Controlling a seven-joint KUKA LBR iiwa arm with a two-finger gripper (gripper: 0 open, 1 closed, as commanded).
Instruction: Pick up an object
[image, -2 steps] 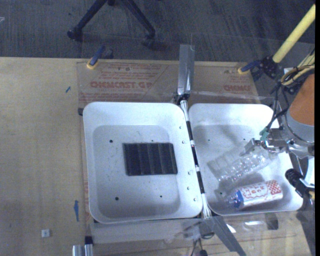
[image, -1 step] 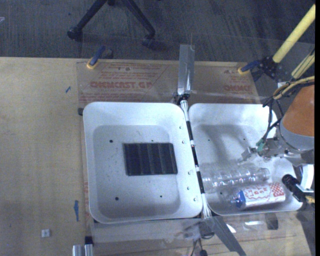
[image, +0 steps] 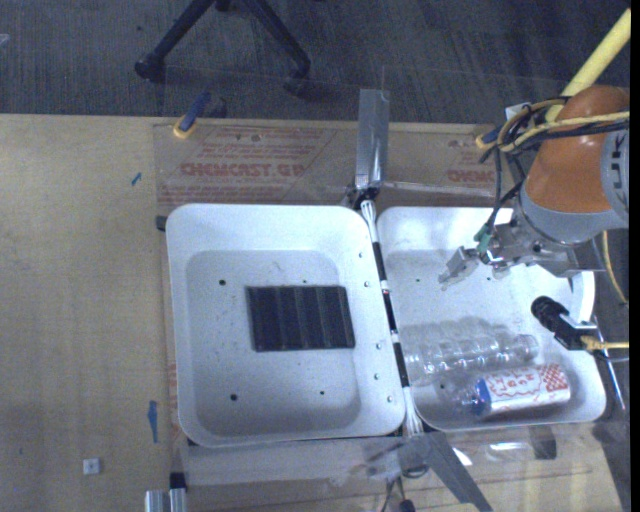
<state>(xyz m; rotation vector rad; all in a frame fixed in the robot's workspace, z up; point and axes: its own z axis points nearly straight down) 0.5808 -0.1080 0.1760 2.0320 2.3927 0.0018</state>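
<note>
Left bin: dark ribbed tray. Right bin: clear bottle, red-white tube just beside it, near edge. Gripper above far half, spread, holding nothing; arm cut off right

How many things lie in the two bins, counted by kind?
Clear plastic bottle: 1
Red-and-white patterned tube: 1
Dark ridged block: 1
Total: 3
</note>
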